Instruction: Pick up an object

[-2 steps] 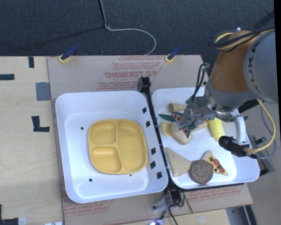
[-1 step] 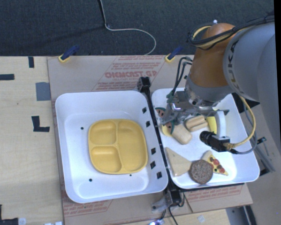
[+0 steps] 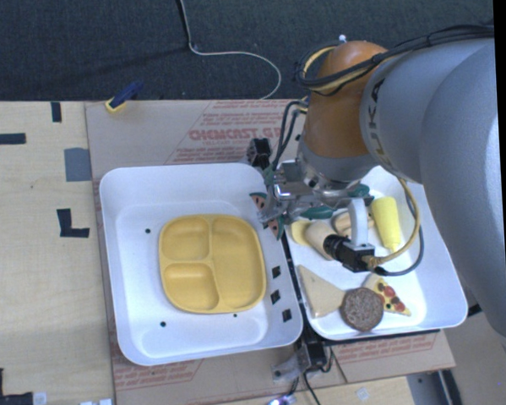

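Looking down on the bench, we see the gripper [image 3: 277, 201] low over the inner wall where the two bins meet, at the far corner of the right bin [image 3: 448, 301]. The grey arm [image 3: 435, 120] with its orange band [image 3: 341, 100] covers most of that bin's far side. We cannot tell if the gripper is released or clenched, because the wrist hides it from above, and we see no object held in it.

The things to pick lie in the right bin. A yellow long piece [image 3: 388, 220] lies near the far right side, a little tilted. A pale curved piece [image 3: 301, 232] lies just beside the gripper, toward the near side. A pale wedge [image 3: 319, 291] lies along the inner wall. A brown round disc [image 3: 361, 309] touches the wedge at its near corner, and a pizza slice [image 3: 391, 297] lies just beside the disc on its right.

The left bin [image 3: 124, 246] holds a yellow divided plate [image 3: 212, 264], lying flat near the middle. Both bins stand on a cardboard sheet [image 3: 207, 132].
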Motion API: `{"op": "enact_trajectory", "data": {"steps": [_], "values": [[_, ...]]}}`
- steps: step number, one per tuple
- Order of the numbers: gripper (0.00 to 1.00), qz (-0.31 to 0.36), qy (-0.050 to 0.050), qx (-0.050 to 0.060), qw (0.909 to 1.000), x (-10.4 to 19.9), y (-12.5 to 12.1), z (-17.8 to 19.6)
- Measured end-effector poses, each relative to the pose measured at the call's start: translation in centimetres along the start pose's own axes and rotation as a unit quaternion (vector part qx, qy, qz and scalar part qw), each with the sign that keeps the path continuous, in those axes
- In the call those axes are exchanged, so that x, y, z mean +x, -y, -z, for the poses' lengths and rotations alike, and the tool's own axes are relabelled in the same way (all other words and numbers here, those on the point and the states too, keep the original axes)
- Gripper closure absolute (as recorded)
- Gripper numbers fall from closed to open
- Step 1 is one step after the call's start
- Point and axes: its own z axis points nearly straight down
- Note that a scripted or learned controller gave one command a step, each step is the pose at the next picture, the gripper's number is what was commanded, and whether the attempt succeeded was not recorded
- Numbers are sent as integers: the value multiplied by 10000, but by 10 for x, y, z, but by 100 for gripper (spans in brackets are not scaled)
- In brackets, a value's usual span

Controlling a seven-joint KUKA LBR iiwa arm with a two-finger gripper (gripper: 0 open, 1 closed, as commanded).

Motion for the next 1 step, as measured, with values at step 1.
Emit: {"op": "enact_trajectory", "data": {"steps": [1], "values": [[100,2,-4,-12,10000,55,-30,0]]}}
